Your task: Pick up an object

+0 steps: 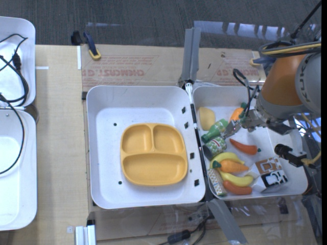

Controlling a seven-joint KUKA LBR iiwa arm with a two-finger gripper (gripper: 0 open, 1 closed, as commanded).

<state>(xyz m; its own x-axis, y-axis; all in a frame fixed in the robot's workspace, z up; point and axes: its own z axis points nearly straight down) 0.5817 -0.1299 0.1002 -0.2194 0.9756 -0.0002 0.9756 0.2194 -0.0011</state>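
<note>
The right bin holds several toy foods. Among them are a pale yellow lump, a green bottle, a green can, a red chili and an orange carrot piece. Bananas and orange pieces lie nearer the front. My gripper reaches in from the right and hangs low in this bin. Its tip sits just right of the green bottle and above the red chili. Nothing visibly sits in its grasp.
A yellow divided plate lies in the left bin. Two small cartons sit at the right bin's front right. A grey divider post rises between the bins at the back. Cables and a black part hang near the wrist.
</note>
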